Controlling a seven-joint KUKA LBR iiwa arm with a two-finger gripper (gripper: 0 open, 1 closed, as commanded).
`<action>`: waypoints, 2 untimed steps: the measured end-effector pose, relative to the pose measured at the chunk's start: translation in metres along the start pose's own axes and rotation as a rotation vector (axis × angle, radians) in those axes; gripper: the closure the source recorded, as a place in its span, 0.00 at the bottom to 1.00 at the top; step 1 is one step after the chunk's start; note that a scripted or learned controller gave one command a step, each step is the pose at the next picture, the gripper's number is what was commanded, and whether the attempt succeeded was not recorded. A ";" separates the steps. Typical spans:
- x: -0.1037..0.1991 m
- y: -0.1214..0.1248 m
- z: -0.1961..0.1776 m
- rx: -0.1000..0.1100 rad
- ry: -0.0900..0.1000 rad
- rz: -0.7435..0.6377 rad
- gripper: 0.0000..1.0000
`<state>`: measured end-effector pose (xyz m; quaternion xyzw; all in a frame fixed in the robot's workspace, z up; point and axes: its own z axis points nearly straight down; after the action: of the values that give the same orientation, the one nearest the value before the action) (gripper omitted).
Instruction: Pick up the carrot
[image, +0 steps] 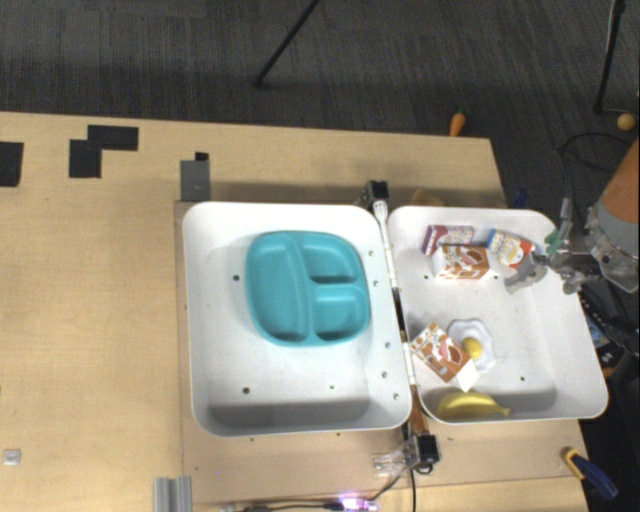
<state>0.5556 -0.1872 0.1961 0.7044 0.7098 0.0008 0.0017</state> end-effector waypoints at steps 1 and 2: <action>0.076 -0.068 0.024 0.005 0.004 -0.060 0.00; 0.092 -0.060 0.076 -0.020 0.004 0.222 0.00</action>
<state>0.4949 -0.0953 0.1195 0.7785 0.6275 0.0096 0.0073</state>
